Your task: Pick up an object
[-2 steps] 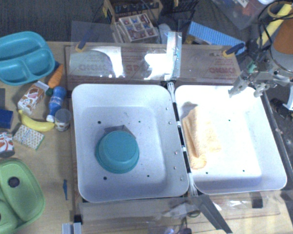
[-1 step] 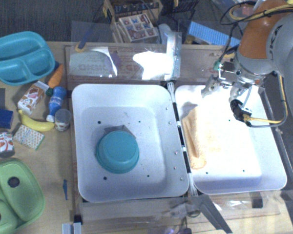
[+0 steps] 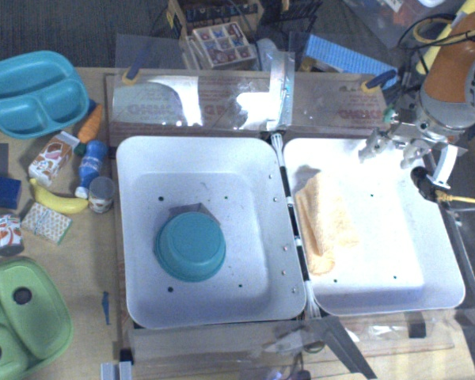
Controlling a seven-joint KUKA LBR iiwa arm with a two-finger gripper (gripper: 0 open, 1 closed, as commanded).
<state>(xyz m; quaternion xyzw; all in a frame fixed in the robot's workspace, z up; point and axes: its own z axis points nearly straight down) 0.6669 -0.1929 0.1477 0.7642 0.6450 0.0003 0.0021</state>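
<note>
Robot gripper (image 3: 396, 145) above the right bin (image 3: 427, 291); finger state cannot be told.
A tan, floppy cloth (image 3: 323, 224) lies lengthwise along that bin's left wall, untouched.

No lettering can be read anywhere. The small white and red carton (image 3: 51, 159), the red and white can (image 3: 8, 233) and the blue bottle with a white label (image 3: 89, 167) carry print too blurred to make out.
</note>
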